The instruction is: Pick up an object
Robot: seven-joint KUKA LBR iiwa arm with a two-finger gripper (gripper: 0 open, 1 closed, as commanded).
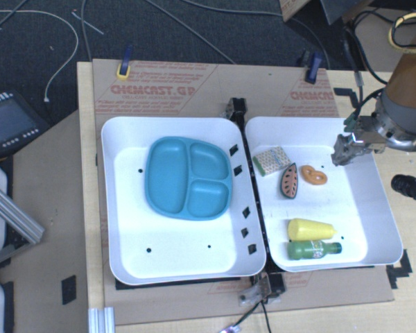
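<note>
- Green bottle [314, 249] lies at the right bin's [378, 207] six o'clock, yellow piece [310, 229] just beside it.
- Pincer [341, 151] hovers at two o'clock (grip state: cannot tell), apart from the objects.

The board [194, 82] under the bins bears red printed lettering, well to the left of the gripper [347, 148] and farther from the camera; it reads roughly "CHEMCAST GP", repeated beneath in finer lines too small to read. A second red print of the same kind lies just behind the gripper, partly covered and illegible.
</note>
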